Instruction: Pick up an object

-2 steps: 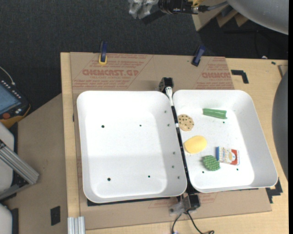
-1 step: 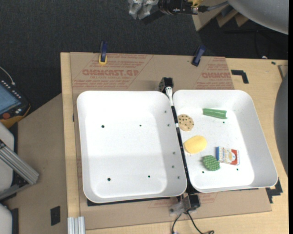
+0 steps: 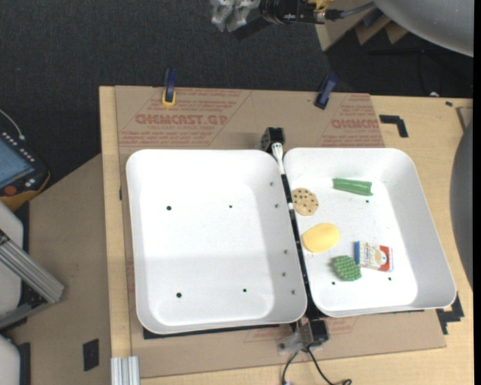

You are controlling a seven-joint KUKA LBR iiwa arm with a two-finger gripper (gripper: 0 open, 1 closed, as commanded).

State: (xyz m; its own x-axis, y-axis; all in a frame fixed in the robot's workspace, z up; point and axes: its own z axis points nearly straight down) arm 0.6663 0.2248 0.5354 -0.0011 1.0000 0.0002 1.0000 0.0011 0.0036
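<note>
Bins come first: the shallow white plastic bin on the left (image 3: 203,241) lies bare, and its twin, the shallow white plastic bin on the right (image 3: 398,225), carries every candidate. Any of these could be the object to pick, and all sit in that right bin's left half. Largest is the long green block (image 3: 352,186) at about 12 o'clock, then the rounded yellow lemon-like piece (image 3: 320,237) at 9 o'clock, the small red, white and blue carton (image 3: 373,256) at 6 o'clock, the green knobbly round piece (image 3: 346,268) touching its left side, and the speckled brown cookie disc (image 3: 304,201) at 10 o'clock beside the rim. High at the frame's 12 o'clock, the blurred metal two-finger gripper (image 3: 229,13) hangs well apart; I cannot tell its spread. Best choice, I judge, is the green block: it lies alone, so a descent across its short side avoids neighbours.
</note>
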